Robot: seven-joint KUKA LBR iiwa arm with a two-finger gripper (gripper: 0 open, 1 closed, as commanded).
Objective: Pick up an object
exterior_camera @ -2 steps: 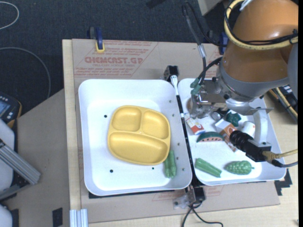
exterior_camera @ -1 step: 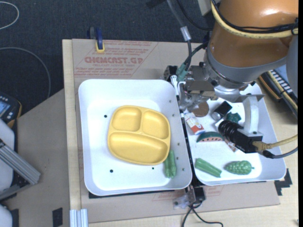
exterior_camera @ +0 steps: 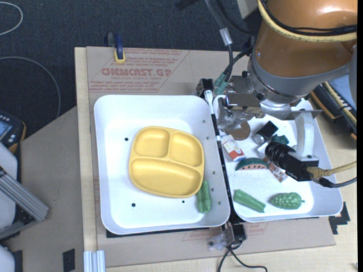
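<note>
While my arm reaches in over the right bin [exterior_camera: 328, 205], my gripper [exterior_camera: 235, 120] hangs above that bin's far-left corner, close to the wall it shares with the left bin [exterior_camera: 108, 152]; whether it stands wide or narrow I cannot tell, since the wrist and its mount cover it from above, and nothing visible is held.

Candidate objects lie on the near side of my gripper, all within the right bin; nearest is a small red-and-white carton [exterior_camera: 231, 148], just beside the shared wall and almost directly below my gripper, its long axis running slantwise from the far-left toward the near-right; a brown disc [exterior_camera: 242, 131] sits close by it, partly under my wrist; a watermelon slice [exterior_camera: 251, 164] lies further toward the bin's middle; a green pod [exterior_camera: 249, 200] and a green bumpy fruit [exterior_camera: 286, 200] rest near the near edge, well apart from my gripper.

Across the wall, the left bin carries a yellow divided plate [exterior_camera: 166, 161] at its centre and a green gherkin [exterior_camera: 204, 196] in its near-right corner, long axis along the wall.

Judgement: the carton is the shortest reach, a small move toward the near edge; its closeness to the wall may hinder a grasp.
</note>
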